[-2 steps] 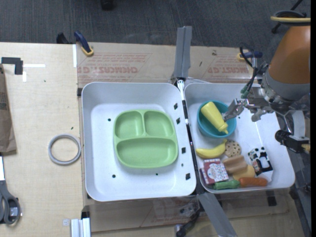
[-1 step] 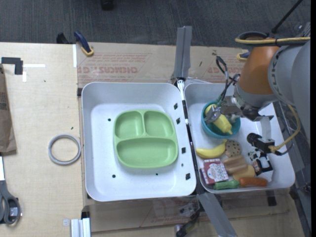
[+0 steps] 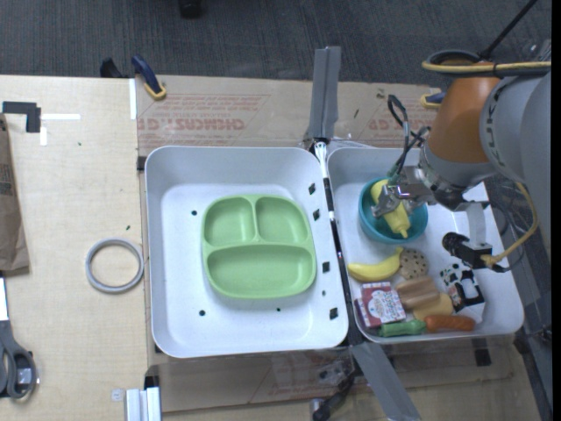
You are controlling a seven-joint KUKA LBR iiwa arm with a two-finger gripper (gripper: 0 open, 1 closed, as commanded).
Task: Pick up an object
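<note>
- Looking at the right bin (image 3: 504, 318), you see the gripper (image 3: 392, 196) down over the blue bowl (image 3: 386, 226), just at a yellow object (image 3: 396, 217) lying in it.
- You cannot tell if the gripper grasps it.
- A banana (image 3: 374, 267), a cookie (image 3: 415, 262) and a carrot (image 3: 450, 323) lie near.
- The left bin (image 3: 166, 261) holds a green divided plate (image 3: 259, 246).

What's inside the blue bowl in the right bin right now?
A yellow object sits in the blue bowl, standing partly above its rim. The gripper hangs directly over it, covering the bowl's far side, so anything else in there is hidden.
</note>
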